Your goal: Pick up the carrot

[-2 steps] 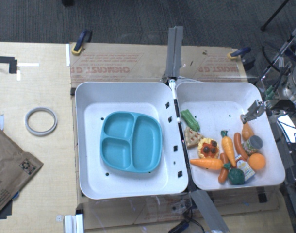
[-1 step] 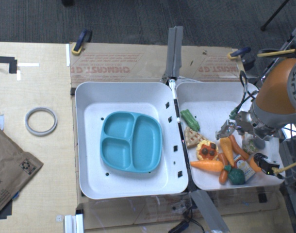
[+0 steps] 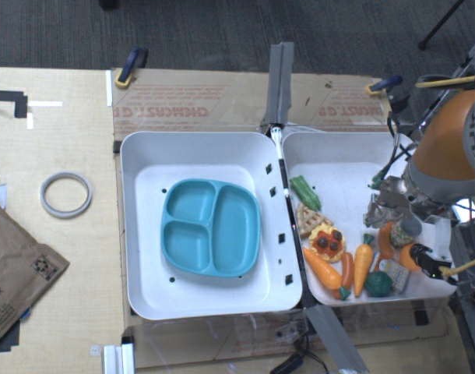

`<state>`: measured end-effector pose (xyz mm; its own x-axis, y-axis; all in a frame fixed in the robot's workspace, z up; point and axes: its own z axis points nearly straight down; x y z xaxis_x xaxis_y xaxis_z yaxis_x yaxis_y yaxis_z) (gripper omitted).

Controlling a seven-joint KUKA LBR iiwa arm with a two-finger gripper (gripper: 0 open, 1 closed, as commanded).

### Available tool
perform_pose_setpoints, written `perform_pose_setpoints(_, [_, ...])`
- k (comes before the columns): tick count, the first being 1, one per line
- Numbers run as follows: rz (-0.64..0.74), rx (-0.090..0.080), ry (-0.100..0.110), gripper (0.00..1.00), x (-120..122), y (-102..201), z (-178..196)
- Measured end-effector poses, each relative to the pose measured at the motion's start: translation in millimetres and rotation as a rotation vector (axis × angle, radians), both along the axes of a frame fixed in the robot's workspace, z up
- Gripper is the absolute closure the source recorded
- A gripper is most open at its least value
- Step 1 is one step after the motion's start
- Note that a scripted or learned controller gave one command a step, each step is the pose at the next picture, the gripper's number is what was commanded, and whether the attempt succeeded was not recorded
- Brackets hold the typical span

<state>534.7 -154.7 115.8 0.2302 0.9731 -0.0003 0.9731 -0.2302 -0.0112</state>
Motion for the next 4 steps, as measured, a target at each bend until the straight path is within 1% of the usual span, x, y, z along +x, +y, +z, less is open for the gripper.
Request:
perform_pose_setpoints(1, [0.0,0.0,0.0,0.0,0,0,0])
perform_pose_setpoints(2, [-0.156,-0.002,-0.003,0.0,-52,6,-27])
perform_pose_setpoints(3, [-0.157,-0.002,-0.005,1.0,-49,6,-20])
perform_pose_setpoints(4, [0.015,-0.004,-0.004,1.0,-12,39,98])
